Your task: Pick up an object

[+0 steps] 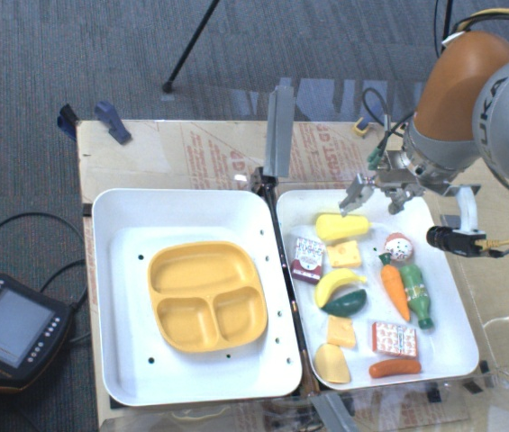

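Nearest, at the bottom right of the frame, the right bin (467, 349) holds a scatter of toy food. Along its lowest edge lie a red sausage (395, 367), a pale wedge (331, 364) and a red-and-white box (395, 338). Just above them sit a small orange cheese piece (341, 332), a dark green pepper (344, 302) touching a banana (338, 283), and to the right an orange carrot (395, 291) lying beside a green bottle (416, 295).

To the lower left the other bin (119, 241) carries a yellow divided tray (207, 295) — three compartments, nothing in them. At the far left edge a handheld control pad (11, 327) lies on the carpet.

Further up the right bin come a dark red carton (307, 257), a yellow cheese block (344, 254), a red-and-white ball (398, 247) and a yellow loaf-shaped piece (341, 227).

At the back, upper right, the gripper (377, 198) hangs just above that bin's top edge, its two fingers spread apart with nothing between them — the left one just beside the loaf-shaped piece.
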You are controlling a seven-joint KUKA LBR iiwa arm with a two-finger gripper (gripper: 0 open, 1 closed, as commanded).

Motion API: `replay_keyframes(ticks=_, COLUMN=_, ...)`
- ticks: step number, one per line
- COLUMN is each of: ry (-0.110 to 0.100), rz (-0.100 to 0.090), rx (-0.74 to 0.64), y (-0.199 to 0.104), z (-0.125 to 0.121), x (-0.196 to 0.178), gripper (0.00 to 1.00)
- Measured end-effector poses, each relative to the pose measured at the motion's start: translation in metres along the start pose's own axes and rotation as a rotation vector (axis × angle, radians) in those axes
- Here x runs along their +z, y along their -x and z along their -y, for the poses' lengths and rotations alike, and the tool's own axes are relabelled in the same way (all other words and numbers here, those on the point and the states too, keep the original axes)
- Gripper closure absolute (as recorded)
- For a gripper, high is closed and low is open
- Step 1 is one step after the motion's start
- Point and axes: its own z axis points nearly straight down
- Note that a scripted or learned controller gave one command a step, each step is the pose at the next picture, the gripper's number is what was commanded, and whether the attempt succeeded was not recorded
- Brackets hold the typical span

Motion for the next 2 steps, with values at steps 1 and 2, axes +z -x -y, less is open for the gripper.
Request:
replay_keyframes(ticks=1, ry=-0.01, rz=-0.001, rx=-0.004, y=0.043, z=0.081, x=0.083, gripper=0.0)
replay_keyframes(ticks=2, ry=-0.004, rz=-0.002, rx=0.001, y=0.044, z=0.078, x=0.071, gripper=1.0)
